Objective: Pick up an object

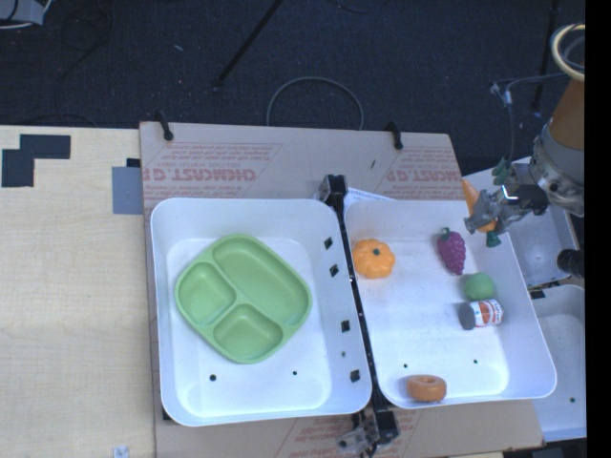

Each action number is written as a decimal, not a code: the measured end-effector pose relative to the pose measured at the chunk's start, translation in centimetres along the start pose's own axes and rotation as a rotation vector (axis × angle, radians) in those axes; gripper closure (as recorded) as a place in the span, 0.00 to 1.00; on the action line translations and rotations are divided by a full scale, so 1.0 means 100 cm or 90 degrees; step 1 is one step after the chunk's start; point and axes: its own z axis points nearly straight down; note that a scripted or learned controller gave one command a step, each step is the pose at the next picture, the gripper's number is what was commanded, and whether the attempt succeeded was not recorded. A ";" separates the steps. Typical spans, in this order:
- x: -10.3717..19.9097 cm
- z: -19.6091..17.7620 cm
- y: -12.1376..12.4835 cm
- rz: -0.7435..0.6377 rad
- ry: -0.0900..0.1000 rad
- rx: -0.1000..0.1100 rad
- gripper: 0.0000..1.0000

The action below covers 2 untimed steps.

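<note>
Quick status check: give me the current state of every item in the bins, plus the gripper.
gripper: over right bin's far right edge, nothing visibly held
green divided plate: flat in left bin
orange pumpkin: resting, right bin
purple grapes: resting, right bin
green ball: resting, right bin
small can: on its side
orange doughnut: flat, near edge
</note>
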 end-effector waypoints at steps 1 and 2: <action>0.046 -0.001 -0.016 -0.001 0.002 0.004 1.00; 0.086 0.016 -0.031 -0.001 0.002 0.005 1.00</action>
